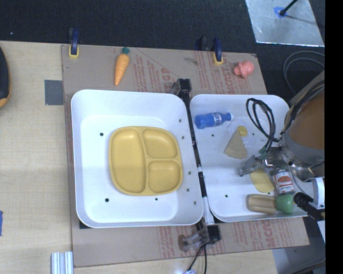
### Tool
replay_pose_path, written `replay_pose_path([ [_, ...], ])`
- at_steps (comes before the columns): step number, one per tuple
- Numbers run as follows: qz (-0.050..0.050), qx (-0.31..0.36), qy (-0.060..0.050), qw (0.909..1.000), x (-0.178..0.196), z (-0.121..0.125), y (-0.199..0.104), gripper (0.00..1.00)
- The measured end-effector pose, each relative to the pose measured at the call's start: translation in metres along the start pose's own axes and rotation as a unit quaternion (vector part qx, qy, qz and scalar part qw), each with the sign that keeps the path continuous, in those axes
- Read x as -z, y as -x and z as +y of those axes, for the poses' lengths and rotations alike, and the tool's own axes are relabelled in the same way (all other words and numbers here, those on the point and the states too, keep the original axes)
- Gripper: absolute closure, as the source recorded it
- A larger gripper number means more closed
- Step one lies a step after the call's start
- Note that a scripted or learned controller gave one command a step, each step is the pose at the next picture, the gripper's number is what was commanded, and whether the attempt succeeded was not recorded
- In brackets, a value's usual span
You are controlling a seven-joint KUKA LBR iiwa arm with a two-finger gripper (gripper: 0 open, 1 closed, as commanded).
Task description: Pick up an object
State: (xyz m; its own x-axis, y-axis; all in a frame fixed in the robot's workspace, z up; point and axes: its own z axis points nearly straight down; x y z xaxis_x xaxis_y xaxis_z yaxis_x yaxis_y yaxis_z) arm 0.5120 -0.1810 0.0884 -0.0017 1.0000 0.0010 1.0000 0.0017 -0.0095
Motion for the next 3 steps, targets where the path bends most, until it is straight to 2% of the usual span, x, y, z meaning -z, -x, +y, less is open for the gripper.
replay_pose_path([
  [1,-0.001,0.003,0.007,1.0000,0.005,0.086,-0.013,0.00],
  [2,0.001,0.000,-0.002,1.0000,0.002,-0.018,-0.013,0.00],
  [3,-0.002,0.003,0.010,0.9999,0.037,0.107,-0.011,0.00],
])
